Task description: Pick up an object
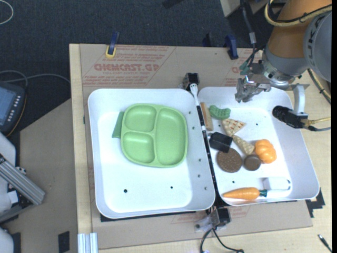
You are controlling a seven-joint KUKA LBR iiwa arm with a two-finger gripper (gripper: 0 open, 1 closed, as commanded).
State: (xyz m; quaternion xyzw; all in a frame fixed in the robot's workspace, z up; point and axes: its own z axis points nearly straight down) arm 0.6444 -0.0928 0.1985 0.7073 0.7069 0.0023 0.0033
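The gripper [245, 93] is hovering over the right bin [300, 152]; whether it is gripping is unclear. An orange carrot [242, 194] is lying near the front.

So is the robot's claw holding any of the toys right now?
No, nothing is held. The gripper hangs above the back of the right bin, with no toy between its fingers. The nearest thing, the green toy, lies loose in the bin.

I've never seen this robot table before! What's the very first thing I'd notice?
Probably the big light green divided plate, sitting alone in the left white bin. Next, the pile of toy food in the right white bin: a carrot near the front edge and a little orange pumpkin. The gripper hangs above that bin's back edge.
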